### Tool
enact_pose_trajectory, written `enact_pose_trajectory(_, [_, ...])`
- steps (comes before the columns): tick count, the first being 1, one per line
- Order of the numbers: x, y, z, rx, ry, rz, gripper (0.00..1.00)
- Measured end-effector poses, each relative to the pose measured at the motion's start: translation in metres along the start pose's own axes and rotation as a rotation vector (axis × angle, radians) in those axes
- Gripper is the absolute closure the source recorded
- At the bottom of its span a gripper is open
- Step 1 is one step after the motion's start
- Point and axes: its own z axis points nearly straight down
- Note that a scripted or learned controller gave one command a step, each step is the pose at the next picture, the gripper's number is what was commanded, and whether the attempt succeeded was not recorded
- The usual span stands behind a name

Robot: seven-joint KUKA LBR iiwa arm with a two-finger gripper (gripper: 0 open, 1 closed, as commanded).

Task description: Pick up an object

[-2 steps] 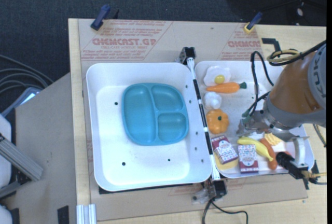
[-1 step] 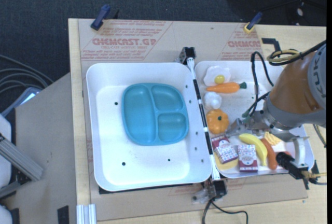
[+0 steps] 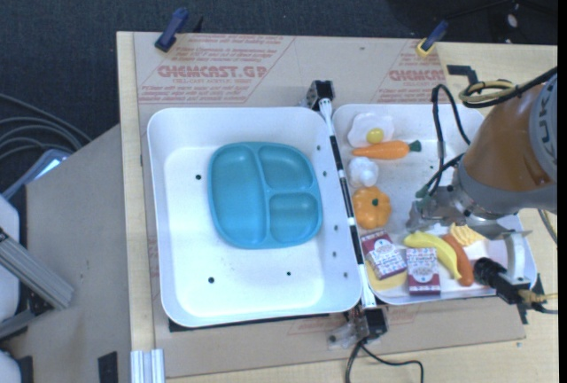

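Note:
My gripper (image 3: pixel 425 214) reaches down into the right bin (image 3: pixel 403 110) from the right, under the orange wrist band. Just below and in front of it lies a yellow banana (image 3: pixel 438 250) beside a red-orange hot dog (image 3: pixel 461 255). An orange pumpkin (image 3: pixel 371 207) sits to its left. A white garlic-like piece (image 3: pixel 362 169), a carrot (image 3: pixel 388 150) and a fried egg (image 3: pixel 372 129) lie further back. Two small printed boxes (image 3: pixel 384 256) (image 3: pixel 423 270) rest at the bin's front. The arm hides the bin's right side.
The left bin (image 3: pixel 177 222) holds a blue divided plate (image 3: pixel 264 193). A black cable (image 3: pixel 440 124) loops over the right bin's back corner. Blue and yellow clamps (image 3: pixel 170 29) (image 3: pixel 431 36) stand on the bench's far edge.

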Motion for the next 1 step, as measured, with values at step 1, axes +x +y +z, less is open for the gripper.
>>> enact_pose_trajectory(1, [0.0,-0.0001,0.0001,0.0,0.0,0.0,0.0])
